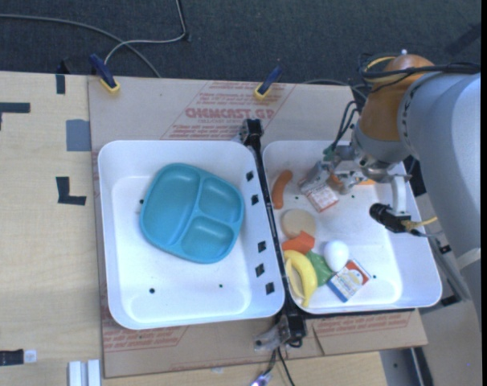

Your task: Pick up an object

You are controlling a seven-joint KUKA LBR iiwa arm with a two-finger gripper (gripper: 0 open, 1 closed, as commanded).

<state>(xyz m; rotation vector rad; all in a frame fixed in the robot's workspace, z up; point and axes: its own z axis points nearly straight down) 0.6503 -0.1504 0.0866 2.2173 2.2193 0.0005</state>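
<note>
Cardboard-lined bench, glossy white bins (119, 240), smooth blue divided plate (192, 213), gripper (337, 174) grasp cannot be told.

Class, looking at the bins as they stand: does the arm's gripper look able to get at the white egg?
Probably yes. The egg lies uncovered on top in the right bin, beside the banana, and the gripper hangs over that bin.
</note>
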